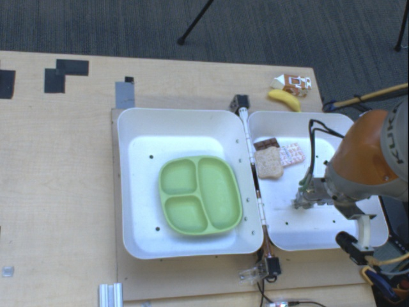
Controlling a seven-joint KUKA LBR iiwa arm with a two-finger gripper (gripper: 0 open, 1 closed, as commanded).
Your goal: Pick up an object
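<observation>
a grey arm with an orange band is reaching in from the right over the right bin (281,232), its pincer (305,198) hanging low above the bin's bare white floor; whether its tips are apart or together cannot be told from this slant. the nearest candidates are lying to the pincer's far left: a slice of bread (269,163), tan, rough and roughly square, with a dark brown bar (265,144) just beyond it and a flat packet with a red pattern (292,153) touching its right side. in the left bin (128,190) a smooth green divided plate (199,196) is sitting. a yellow banana (284,98) is resting on the wooden tabletop (57,190) beyond the bins.
</observation>
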